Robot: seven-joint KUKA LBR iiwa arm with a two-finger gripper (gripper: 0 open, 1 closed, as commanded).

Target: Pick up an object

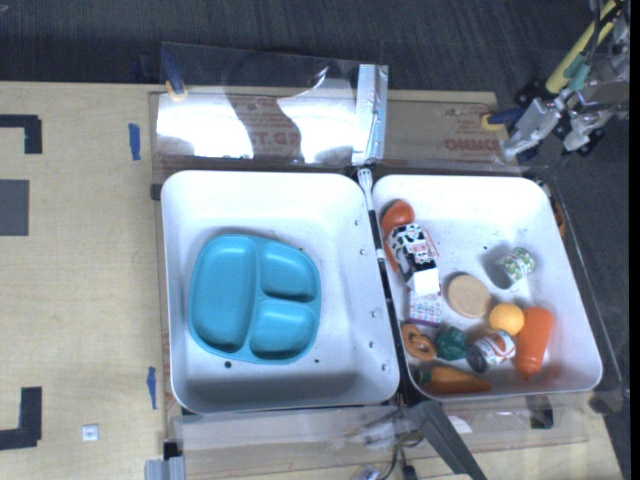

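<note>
Up at the top right corner of the view, beyond the far right corner of the desk, the gripper [540, 128] is hanging above dark floor, well apart from both bins; whether it is spread or pressed together, I cannot tell. Going from the left, the pale wooden desk [70, 268] is carrying the left bin [200, 193], where a blue divided plate [255, 296] is lying slightly left of centre, its three compartments facing up. Just beside it, touching along the middle seam, the right bin [480, 198] is holding all the small objects. Along its left wall a red-orange piece [397, 214] is sitting at the far end, with a black-and-white patterned carton [411, 245] just below it and a white packet [425, 298] nearer still. A round tan disc [467, 295] is lying near the bin's centre, a greenish can [515, 264] beyond it to the right. Toward the near edge a yellow-orange ball [507, 319] is touching an orange carrot-like piece [536, 338], and a cluster of small toys [455, 348] is crowding the near left corner.
</note>
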